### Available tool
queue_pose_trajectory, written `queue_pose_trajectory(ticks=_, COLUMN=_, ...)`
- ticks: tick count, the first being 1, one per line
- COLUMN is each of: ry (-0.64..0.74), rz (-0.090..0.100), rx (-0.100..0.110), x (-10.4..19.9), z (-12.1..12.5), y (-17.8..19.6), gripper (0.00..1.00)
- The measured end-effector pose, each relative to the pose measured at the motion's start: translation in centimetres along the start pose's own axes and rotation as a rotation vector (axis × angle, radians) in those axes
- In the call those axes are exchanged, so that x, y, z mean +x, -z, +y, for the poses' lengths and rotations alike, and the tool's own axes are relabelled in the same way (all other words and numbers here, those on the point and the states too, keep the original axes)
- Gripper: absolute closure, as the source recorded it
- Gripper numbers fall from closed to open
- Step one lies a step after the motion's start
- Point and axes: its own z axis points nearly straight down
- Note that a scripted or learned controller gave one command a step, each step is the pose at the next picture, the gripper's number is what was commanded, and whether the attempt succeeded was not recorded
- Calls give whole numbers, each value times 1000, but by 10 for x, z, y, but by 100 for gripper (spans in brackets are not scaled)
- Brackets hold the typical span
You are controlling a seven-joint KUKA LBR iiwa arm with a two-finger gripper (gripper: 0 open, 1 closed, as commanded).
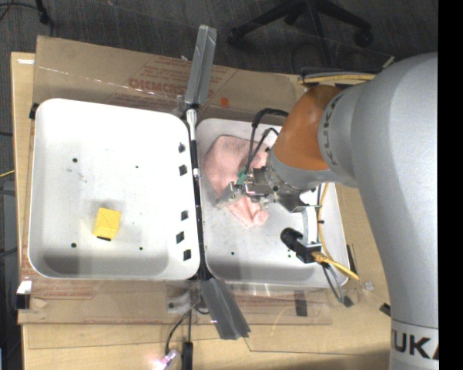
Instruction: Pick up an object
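One arm (385, 153) spans the right of the frame, its gripper (249, 188) low in the right bin (246, 262), on a pink lump (219, 160) at centre. The grasp seems in hand; whether the gripper is spread or pinching I cannot tell. Next calls for a firm close, then a straight lift. The left bin (100, 145) holds a yellow block (107, 223), well apart; nothing seems to block.

"UKA" on the grey arm (397, 206)
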Motion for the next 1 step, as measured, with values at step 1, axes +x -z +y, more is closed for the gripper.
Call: queue_pose_trajectory(ticks=1, ry=5, rz=-1, rx=2, x=0, z=0, y=9, gripper=100)
